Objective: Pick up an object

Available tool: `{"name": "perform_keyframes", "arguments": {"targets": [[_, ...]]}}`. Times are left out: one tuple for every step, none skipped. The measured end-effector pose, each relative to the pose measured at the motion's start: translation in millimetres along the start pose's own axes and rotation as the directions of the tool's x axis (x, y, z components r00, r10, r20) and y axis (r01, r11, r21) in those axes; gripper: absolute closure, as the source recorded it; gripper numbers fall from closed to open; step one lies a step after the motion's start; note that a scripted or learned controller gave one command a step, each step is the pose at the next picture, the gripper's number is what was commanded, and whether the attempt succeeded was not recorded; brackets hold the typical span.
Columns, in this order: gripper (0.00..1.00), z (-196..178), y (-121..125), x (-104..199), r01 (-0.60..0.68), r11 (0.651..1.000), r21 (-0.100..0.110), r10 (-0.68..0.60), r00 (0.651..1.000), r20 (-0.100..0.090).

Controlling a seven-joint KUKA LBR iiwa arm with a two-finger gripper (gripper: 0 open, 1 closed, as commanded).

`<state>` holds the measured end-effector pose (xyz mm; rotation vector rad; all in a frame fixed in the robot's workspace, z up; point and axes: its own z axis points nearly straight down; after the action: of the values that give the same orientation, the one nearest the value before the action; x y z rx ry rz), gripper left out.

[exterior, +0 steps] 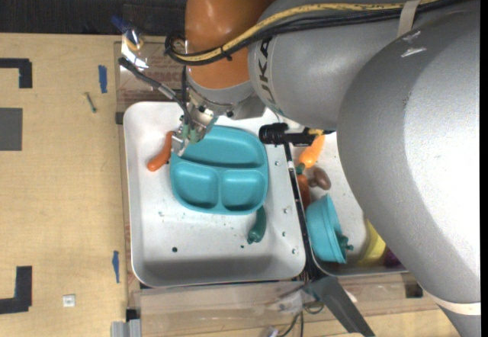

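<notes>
Fingers (182, 141), open or shut I cannot tell, hang over the teal plate's (221, 175) upper-left rim, the orange carrot (160, 155) lying slantwise just left of them.

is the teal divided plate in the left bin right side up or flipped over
Right side up: the plate shows its three hollow compartments facing the camera, lying flat in the left bin.

A teal plastic divided plate (219, 175) lies in the shallow white left bin (145, 221), with a small orange carrot-shaped toy (160, 156) and a dark teal curved piece (258, 227). The right bin holds a teal round bowl (328, 232) and a yellow item (372, 245). The grey arm (381, 99) has an orange band (221, 11). The surface (61, 175) is pale tan wood marked with black corners and blue tape.
</notes>
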<state>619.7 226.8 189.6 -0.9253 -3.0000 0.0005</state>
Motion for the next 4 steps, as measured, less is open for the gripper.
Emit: {"name": "perform_keyframes", "arguments": {"targets": [[1.0, -61.0, 1.1, -25.4, 0.199, 0.98, -0.008, -0.199, 0.98, 0.011], [1.0, 15.2, -22.8, 31.8, -0.062, 0.998, 0.0, 0.062, 0.998, 0.0], [1.0, -61.9, -57.0, -40.0, 0.312, 0.95, -0.006, -0.312, 0.95, 0.014], [1.0, -39.7, -13.9, -16.4, 0.278, 0.96, -0.005, -0.278, 0.96, 0.006]]}}
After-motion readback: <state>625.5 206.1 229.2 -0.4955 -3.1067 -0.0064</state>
